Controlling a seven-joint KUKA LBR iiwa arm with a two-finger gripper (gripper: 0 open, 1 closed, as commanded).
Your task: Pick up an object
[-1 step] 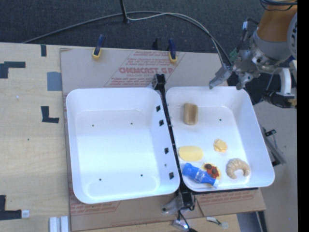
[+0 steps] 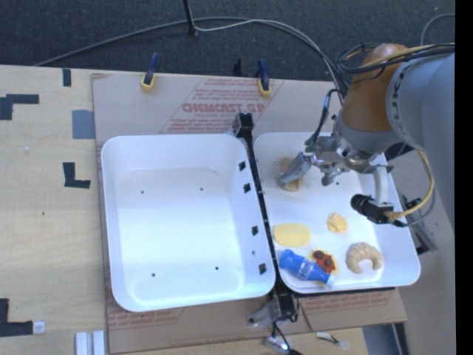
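My gripper hangs low over the back of the right bin, open, its fingers spread wide. The left finger lies over a small tan object near the bin's left wall; nothing shows between the fingers. Further forward lie a flat yellow oval, a small yellow lump, a tan croissant, and a blue tube-like object with a small red-brown piece beside it.
The left bin stands beside the right one, split from it by a black-clipped divider. The grey arm with its orange band and cables fills the upper right. Blue and yellow clamps hold the cardboard at the back.
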